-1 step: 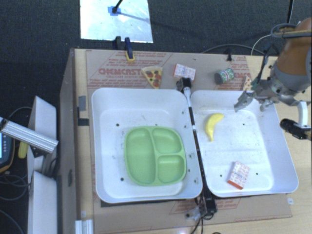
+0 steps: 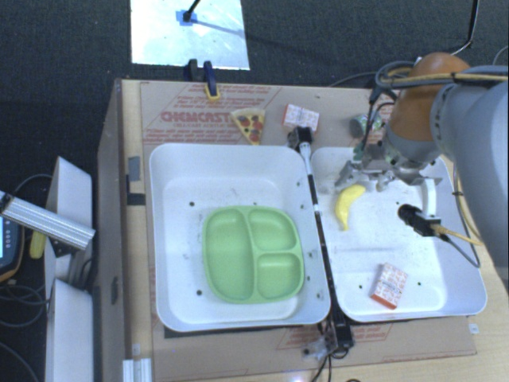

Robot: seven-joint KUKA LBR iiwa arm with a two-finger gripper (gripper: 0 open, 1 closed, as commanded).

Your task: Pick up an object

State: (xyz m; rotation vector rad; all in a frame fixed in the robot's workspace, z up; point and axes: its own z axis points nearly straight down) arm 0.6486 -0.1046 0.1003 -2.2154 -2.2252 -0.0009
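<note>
A yellow banana (image 2: pixel 347 205) lies in the right bin (image 2: pixel 453 293), near its far left corner. My gripper (image 2: pixel 366 180) hangs right over the banana's upper end, with its fingers spread open to either side of that end. Nothing is held between them. A small red and white box (image 2: pixel 390 285) rests near the front of the same bin. In the left bin (image 2: pixel 175 181) sits a green divided plate (image 2: pixel 253 253).
The grey arm with its orange band (image 2: pixel 421 94) comes in over the right bin's far right corner. On the cardboard behind the bins lie a toy pizza slice (image 2: pixel 250 124) and a small printed card (image 2: pixel 301 116). A blue clamp (image 2: pixel 208 74) grips the board's far edge.
</note>
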